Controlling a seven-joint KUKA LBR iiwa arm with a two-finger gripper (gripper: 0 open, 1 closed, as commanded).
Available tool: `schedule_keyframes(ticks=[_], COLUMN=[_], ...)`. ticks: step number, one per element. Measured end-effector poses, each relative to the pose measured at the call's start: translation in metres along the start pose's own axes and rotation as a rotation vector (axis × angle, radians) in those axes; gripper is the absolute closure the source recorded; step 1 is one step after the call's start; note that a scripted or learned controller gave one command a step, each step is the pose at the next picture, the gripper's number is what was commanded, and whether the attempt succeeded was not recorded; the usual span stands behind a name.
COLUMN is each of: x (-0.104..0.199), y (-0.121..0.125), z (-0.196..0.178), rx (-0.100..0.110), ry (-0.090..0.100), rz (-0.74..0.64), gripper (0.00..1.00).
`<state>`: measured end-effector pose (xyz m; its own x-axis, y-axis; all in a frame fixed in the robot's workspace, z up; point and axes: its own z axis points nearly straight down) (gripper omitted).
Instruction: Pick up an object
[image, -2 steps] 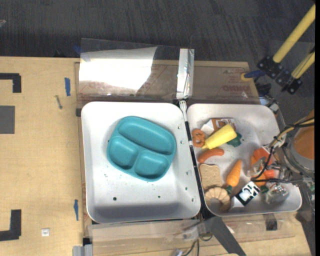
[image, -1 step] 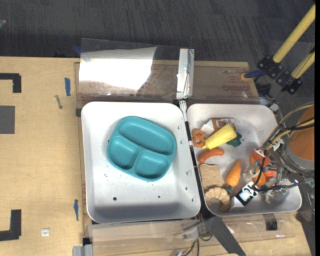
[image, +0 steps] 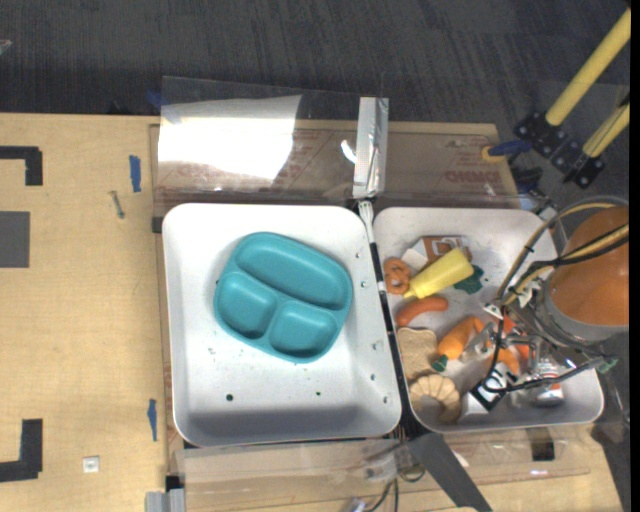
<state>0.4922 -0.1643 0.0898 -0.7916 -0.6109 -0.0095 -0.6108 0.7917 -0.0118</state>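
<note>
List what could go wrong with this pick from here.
The gripper sits low in the right bin, where toy foods are packed tight: the yellow corn, the hot dog and the carrot crowd together, so it may nudge neighbours or grab nothing. Cables hanging off the wrist cross the bin and might snag items.
</note>
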Motion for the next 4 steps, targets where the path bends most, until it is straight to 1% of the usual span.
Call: schedule_keyframes(ticks=[1,2,3,4], x=[-0.012,-0.019,-0.022,-0.027], y=[0.018,0.020,0.021,0.021], z=[0.000,0.000,0.000,-0.012], rx=[0.002,0.003,0.001,0.007], ry=[0.000,-0.002,0.000,-0.011], rz=[-0.062,-0.168,-0.161,-0.163], gripper=[0.00,0.00,0.00,1.00])
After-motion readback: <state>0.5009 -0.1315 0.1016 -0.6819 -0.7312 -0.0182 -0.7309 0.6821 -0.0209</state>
